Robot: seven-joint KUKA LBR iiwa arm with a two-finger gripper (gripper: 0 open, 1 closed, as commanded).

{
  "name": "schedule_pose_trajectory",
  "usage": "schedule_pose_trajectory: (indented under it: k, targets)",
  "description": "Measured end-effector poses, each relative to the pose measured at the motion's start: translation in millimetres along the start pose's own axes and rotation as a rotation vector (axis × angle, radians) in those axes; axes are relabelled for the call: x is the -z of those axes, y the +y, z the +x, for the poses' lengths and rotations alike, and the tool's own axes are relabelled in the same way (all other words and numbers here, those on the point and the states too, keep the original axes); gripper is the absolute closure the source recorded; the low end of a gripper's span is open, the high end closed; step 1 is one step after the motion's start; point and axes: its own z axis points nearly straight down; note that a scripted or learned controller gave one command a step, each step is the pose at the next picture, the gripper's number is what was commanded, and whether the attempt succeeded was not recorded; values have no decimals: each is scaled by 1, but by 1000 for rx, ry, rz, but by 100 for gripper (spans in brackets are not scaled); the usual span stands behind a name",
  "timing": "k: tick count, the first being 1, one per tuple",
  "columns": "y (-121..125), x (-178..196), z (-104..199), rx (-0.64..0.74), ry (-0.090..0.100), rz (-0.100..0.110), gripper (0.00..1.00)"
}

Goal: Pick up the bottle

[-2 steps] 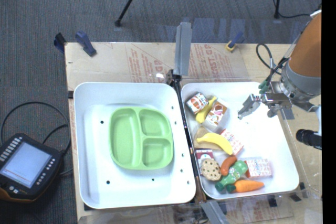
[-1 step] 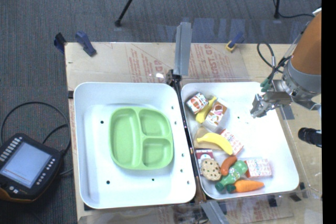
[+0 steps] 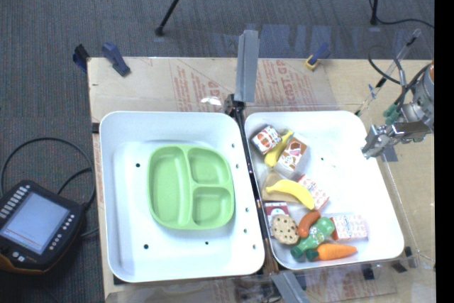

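- cardboard-topped bench (image 3: 213,81), two white bins side by side
- green bottle (image 3: 313,238) lies in right bin (image 3: 355,125), front edge, beside carrot (image 3: 333,251)
- gripper (image 3: 379,140) over right bin's right rim, finger state: can't tell
- green tray (image 3: 190,186) in left bin (image 3: 120,152)

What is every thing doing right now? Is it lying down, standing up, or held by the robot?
green bottle: lying in the right bin, among the toys, not held.
gripper: over the right bin's right edge, apart from the bottle.
banana: lying flat in the right bin.
carrot: lying flat beside the bottle.
cookie: lying flat.
green plate: flat in the left bin, right side up.
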Motion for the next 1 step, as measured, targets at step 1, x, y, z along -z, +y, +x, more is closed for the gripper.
schedule_pose_trajectory:
  k: [1]
  targets:
    - [-34, 52, 9, 36, -1, -1, 100]
